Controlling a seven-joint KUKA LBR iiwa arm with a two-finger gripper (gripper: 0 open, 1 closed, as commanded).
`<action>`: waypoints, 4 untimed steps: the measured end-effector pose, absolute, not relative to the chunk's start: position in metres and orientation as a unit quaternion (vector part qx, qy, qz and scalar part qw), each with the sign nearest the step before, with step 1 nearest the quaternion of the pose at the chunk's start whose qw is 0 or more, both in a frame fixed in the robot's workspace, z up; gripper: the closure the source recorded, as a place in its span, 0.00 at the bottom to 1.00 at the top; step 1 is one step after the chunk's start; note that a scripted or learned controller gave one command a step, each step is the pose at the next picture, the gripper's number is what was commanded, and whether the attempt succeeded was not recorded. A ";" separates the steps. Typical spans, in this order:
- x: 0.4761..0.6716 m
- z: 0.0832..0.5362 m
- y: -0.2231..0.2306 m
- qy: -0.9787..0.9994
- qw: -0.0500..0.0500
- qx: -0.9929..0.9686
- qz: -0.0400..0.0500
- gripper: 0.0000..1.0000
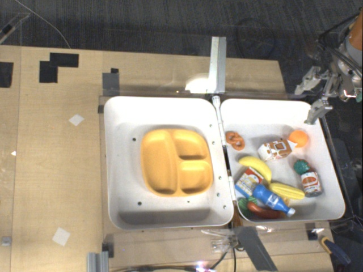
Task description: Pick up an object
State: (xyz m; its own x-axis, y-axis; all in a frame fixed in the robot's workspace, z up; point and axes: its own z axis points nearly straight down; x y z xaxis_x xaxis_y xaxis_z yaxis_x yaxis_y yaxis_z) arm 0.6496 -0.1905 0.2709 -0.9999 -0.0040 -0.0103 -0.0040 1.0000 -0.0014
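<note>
The counter point(51, 169) carries two shallow white bins side by side. The left bin point(122, 169) holds a yellow divided tray point(174, 162), which lies near the bin's centre with its compartments facing up. The right bin point(323, 197) holds the loose objects. A pretzel point(235, 140) lies near the dividing wall at the upper left of this bin. A small white and brown carton point(276, 149) lies to its right, and an orange ball point(298, 137) sits just beside the carton's right end. A red bottle with a green cap point(307, 178) lies near the right wall. A yellow banana point(256, 166) lies below the carton, and a second yellow piece point(287, 191) lies lower and to the right. A blue bottle point(271, 199) lies tilted across the lower cluster, touching a red and white packet point(248, 181) and resting over a red and green item point(262, 210) at the front wall. The gripper point(315, 111) hangs over the upper right corner of the right bin, near the orange ball. It cannot be told whether the fingers are open or closed; nothing is seen between them.
</note>
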 end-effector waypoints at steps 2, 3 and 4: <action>0.636 0.121 -0.172 1.000 0.016 0.017 -0.004 0.00; 0.668 0.110 -0.205 0.999 0.013 0.033 -0.001 0.00; 0.649 0.112 -0.168 0.989 0.027 0.142 -0.003 0.00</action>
